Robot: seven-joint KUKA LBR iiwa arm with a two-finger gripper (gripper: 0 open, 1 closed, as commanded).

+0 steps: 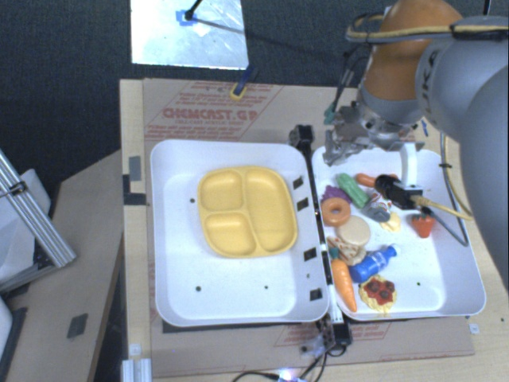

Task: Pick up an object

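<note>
Nearest the camera, a pizza slice toy [378,292] lies by a carrot [343,283] and blue bottle [372,263] in the right bin [457,281]. Further back sit a donut [336,211] and green pickle [351,189]. Above them, the end effector [343,148] hovers; whether it is clenched cannot be told. A yellow tray [245,212] occupies the left bin [175,237].

I have a single fixed camera mounted above the bench, looking down at a slant, so the far edge of the tan cardboard-covered bench top [207,106] sits high in my view and the near edge low. It stands far enough back to take in both shallow white plastic bins: the left bin [171,293] fills the middle, the right bin [457,285] runs toward my right edge. The grey arm with the orange band [409,30] enters from the upper right corner.
</note>
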